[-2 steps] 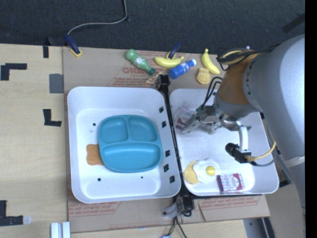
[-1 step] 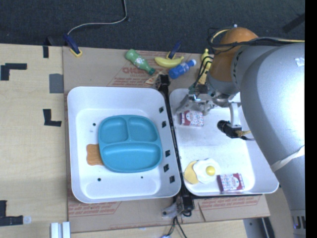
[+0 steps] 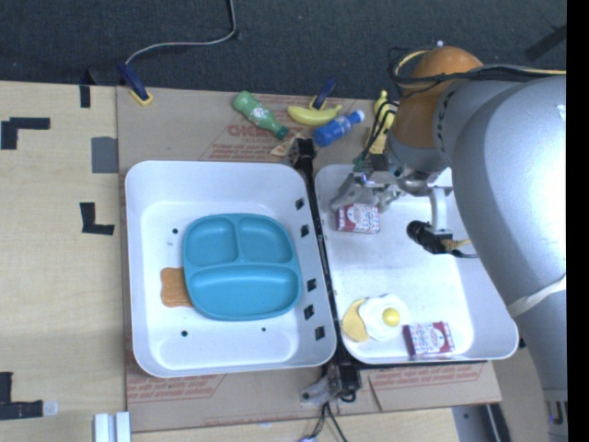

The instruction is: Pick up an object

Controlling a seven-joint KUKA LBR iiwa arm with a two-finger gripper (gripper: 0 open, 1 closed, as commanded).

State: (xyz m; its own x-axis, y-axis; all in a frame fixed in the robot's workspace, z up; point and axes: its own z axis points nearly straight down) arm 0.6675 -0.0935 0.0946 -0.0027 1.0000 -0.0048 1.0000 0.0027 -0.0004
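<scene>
Nearest you, in the near right corner of the right bin (image 3: 398,270), a red packet (image 3: 429,339) lies flat. Just to its left is a toy fried egg (image 3: 382,316), and touching the egg on its left is a small round yellow piece (image 3: 353,322) too small to name. In the left bin (image 3: 156,205) a blue divided plate (image 3: 242,265) sits about in the middle, and an orange slice (image 3: 171,286), perhaps toast, pokes out from under its near left edge. Farther back in the right bin, close to the wall it shares with the left bin, you have a crumpled red-and-white packet (image 3: 357,219), the thing closest to the tool. The gripper (image 3: 368,194) hangs right over that packet's far edge. Its fingers (image 3: 347,195) look spread apart, and you can see nothing gripped between them. The grey arm (image 3: 515,182) comes in from the right and covers the bin's far right corner. Beyond both bins, along the far stretch of the counter (image 3: 55,274), a green bottle (image 3: 258,113) lies on its side, then a banana (image 3: 313,115) and a blue bottle (image 3: 339,128) just beside each other. Well off toward the counter's far left, a blue and yellow clip (image 3: 136,86) sits at the end of a pale cable (image 3: 225,17).
</scene>
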